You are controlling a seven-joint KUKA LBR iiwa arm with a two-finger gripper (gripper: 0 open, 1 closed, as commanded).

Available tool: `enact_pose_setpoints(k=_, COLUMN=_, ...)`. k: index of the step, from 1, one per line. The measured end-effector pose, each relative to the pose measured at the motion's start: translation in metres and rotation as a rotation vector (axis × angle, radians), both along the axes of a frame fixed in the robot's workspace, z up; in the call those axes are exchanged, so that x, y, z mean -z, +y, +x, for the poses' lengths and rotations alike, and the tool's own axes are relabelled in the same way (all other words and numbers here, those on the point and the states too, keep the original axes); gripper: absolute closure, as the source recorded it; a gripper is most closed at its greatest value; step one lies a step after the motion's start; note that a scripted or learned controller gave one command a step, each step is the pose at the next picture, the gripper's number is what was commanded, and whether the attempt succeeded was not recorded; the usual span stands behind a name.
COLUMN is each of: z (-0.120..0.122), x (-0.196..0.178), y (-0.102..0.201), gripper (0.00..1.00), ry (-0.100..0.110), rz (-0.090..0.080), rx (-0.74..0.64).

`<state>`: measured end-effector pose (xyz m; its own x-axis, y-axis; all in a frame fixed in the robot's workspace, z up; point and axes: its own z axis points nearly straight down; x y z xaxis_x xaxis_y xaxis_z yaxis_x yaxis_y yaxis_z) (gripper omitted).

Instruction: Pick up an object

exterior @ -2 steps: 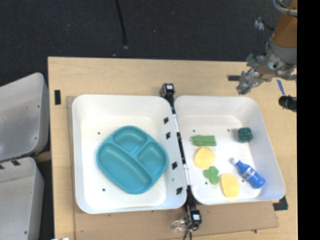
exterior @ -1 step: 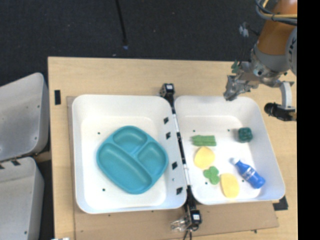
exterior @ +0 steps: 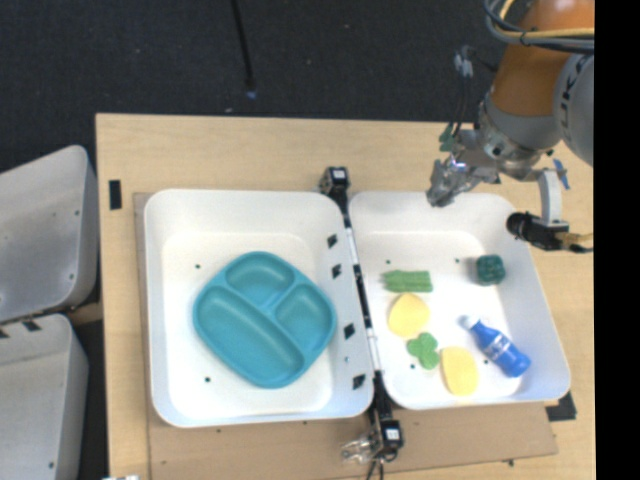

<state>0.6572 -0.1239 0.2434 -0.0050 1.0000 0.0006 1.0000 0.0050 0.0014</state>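
Blue bottle: light, rigid, slick plastic lying flat in right bin; grip across body; pincer aloft, opening indiscernible, nothing visibly held.

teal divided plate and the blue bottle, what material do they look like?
Divided plate: looks like moulded plastic, matte teal, with soft rounded compartment ridges and uniform colour. Blue bottle: probably glossy plastic, judging by the highlight along its side and its white cap; too small to be sure.
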Motion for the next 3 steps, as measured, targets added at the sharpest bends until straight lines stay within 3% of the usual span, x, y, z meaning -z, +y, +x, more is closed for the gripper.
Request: enact_pose_setpoints(k=3, z=-0.065, x=-0.021, y=0.133, gripper=1.0, ry=0.002, rz=0.001, rx=-0.001)
